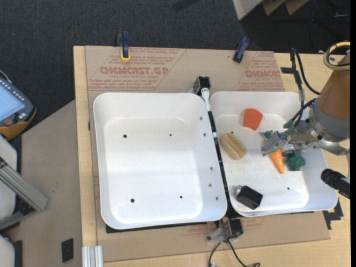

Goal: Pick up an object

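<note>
Probably a lab: clamped bench (167,65), robot arm (336,102).

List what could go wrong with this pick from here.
1. The gripper hangs over the toy carrot, and a dark green object sits right beside the carrot. Closing there could catch both or nudge one aside.
2. The carrot is tapered, so it may squirt out of a pinch.
3. This cluster lies near the right bin's far side, by the arm; a push could shove things against the wall.

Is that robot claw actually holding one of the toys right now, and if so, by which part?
Cannot be told. The gripper sits low over the carrot in the right bin, but no object visibly sits between its fingers.
</note>
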